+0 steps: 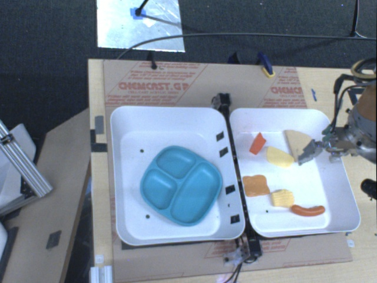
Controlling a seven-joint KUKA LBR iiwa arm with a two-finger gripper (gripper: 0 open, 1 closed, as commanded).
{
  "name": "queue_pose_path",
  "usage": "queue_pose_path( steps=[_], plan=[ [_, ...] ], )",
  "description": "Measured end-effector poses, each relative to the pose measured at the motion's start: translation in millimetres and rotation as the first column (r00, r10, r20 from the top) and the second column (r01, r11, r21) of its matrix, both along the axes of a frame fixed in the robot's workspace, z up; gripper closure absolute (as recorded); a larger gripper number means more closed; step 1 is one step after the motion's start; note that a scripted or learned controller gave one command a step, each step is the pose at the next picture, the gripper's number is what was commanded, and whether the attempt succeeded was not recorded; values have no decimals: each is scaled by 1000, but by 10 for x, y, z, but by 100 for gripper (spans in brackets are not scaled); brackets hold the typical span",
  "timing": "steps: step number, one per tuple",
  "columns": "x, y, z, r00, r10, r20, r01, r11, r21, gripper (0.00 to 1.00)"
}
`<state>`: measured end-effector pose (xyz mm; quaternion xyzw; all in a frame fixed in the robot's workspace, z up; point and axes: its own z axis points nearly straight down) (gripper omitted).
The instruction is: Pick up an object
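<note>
Likely target: the yellow wedge (pixel 280 157), lying in the right bin just beside the gripper's tip, on its far side from the arm.
Gripper: the gripper (pixel 307 152) hangs low over the right bin; whether it is apart or together cannot be told, and nothing shows in its grasp.
Beige slice: the beige slice (pixel 297 139) lies right at the gripper, partly under it, toward the bin's back wall.
Orange block: the orange block (pixel 257 144) sits beyond the yellow wedge, farther from the gripper.
Nearer the front: a toast piece (pixel 256 185), a waffle piece (pixel 283 198) and a sausage (pixel 307 210) lie apart from the gripper, toward the bin's front rim.
Right bin: the right bin (pixel 347 211) holds all the food pieces.
Left bin: the left bin (pixel 126 158), well away from the gripper, holds a blue divided plate (pixel 181 184).
Step in hand: apparently the approach, before any grasp.
Next move: centre over one piece, descend, close squarely on it, then lift.
</note>
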<state>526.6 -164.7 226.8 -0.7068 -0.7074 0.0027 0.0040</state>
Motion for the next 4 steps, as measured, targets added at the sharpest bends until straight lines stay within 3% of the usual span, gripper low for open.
queue_pose_path(
  steps=[1, 4],
  plan=[
    [25, 3, 57, 1000, 3, 11, -3, 1000, -2, 0],
    [-78, -31, -1444, 1000, 0, 10, 0, 1000, -2, 0]
  ],
)
